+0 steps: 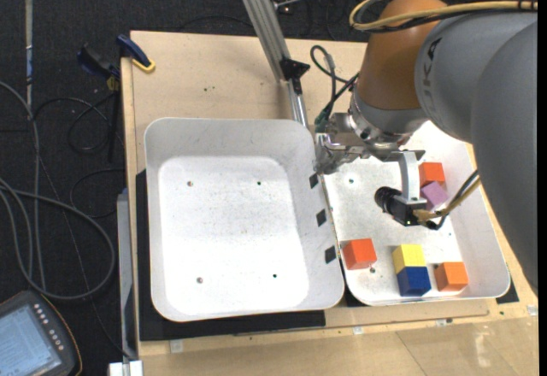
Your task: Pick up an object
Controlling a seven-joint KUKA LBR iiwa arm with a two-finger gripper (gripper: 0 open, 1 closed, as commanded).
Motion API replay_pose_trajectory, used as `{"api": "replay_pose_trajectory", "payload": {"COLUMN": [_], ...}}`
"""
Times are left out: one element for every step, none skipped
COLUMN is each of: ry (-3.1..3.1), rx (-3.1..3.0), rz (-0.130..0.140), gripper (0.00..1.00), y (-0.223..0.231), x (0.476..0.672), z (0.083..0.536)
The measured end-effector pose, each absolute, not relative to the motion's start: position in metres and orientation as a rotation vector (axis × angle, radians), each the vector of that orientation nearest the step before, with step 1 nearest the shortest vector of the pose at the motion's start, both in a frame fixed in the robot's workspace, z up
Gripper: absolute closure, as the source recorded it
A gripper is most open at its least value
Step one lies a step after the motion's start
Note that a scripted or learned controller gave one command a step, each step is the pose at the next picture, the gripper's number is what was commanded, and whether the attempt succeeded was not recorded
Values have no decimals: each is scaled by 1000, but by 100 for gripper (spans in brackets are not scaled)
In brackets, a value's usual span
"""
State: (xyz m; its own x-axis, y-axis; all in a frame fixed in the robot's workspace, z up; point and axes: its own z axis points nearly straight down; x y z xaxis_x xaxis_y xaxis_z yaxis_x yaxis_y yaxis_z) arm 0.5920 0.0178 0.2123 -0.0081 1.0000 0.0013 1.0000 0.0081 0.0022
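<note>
— Where's the hand (pixel 327 152)?
— Low over the right bin's (pixel 376 293) left rim. Spread or pressed together, I can't tell.
— The cubes?
— Orange cube (pixel 359 253), yellow cube (pixel 408 257) and blue cube (pixel 414 281) lie along that bin's near edge.

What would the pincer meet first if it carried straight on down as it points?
Probably the pincer would meet the bare floor of the right bin, close to its left edge. Depth is unclear, so it might clip that edge instead.
</note>
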Motion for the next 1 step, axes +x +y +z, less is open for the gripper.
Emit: {"api": "replay_pose_trajectory", "payload": {"ry": [2228], "rx": [2213], "rz": [4], "gripper": [100], "y": [65], "x": [616], "z": [209]}}
